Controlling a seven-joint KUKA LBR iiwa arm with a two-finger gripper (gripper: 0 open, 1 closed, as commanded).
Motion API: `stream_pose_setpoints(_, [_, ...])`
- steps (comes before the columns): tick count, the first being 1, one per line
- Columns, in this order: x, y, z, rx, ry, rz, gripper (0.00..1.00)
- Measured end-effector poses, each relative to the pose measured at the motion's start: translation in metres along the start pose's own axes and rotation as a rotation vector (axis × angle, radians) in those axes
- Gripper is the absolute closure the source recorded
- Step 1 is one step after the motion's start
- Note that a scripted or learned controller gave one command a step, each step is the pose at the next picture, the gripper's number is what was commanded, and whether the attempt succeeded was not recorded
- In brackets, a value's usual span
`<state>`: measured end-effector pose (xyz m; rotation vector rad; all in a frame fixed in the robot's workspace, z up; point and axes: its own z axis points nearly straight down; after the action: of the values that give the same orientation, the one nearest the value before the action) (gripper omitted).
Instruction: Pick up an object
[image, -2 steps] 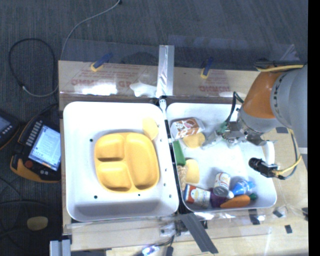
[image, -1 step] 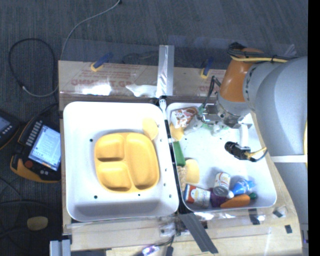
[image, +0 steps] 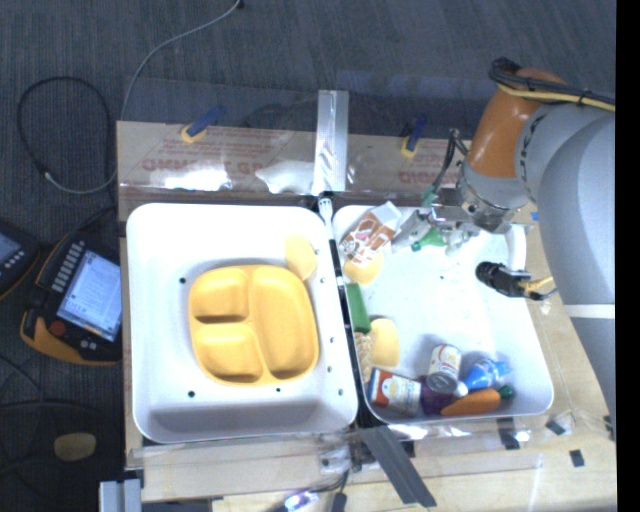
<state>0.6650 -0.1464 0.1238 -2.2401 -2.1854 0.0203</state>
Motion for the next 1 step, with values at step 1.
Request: stream_pose_setpoints(1, [-0.0484,0.0060,0.0369,-0.012,0.001,-0.083,0.00])
